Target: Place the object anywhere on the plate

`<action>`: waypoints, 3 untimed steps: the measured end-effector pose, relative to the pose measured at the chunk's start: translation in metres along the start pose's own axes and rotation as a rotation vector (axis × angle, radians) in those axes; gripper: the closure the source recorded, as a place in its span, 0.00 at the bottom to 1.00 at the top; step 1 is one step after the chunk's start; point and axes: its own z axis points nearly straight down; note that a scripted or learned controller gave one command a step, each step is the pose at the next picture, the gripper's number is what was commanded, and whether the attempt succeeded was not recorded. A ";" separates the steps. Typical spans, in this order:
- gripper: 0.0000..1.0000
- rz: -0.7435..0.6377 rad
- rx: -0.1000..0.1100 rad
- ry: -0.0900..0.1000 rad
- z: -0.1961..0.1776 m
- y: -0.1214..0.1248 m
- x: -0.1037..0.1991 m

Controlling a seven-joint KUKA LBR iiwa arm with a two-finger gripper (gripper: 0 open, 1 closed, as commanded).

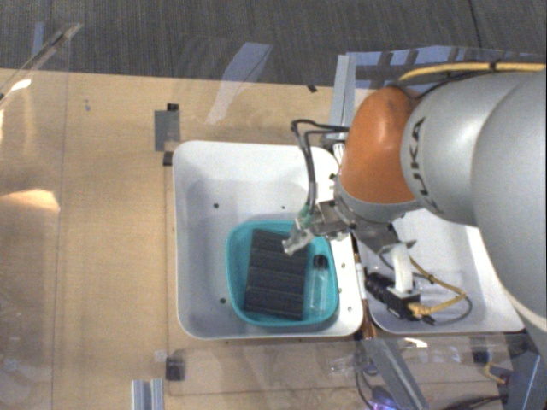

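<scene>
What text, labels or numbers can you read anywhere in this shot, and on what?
"KUKA": dark letters running down the grey robot arm, beside its orange band; partly cut off by the curve of the casing.
The teal square plate, the dark ridged block and the white left bin carry no readable marking.

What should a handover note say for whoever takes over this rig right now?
Gripper: low over the upper right corner of the teal plate; fingers unreadable from above.
Object: the dark ribbed block lies flat on the plate, inside the left bin.
Done: by its position, the block is on the plate.
Left: confirm release, then lift the arm away. Whether the gripper touches the block is unclear.
</scene>
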 end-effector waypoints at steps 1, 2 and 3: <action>0.00 0.105 -0.006 -0.001 -0.170 -0.034 -0.017; 1.00 0.096 -0.014 -0.003 -0.181 -0.031 -0.016; 1.00 -0.010 0.003 0.000 -0.010 -0.035 -0.011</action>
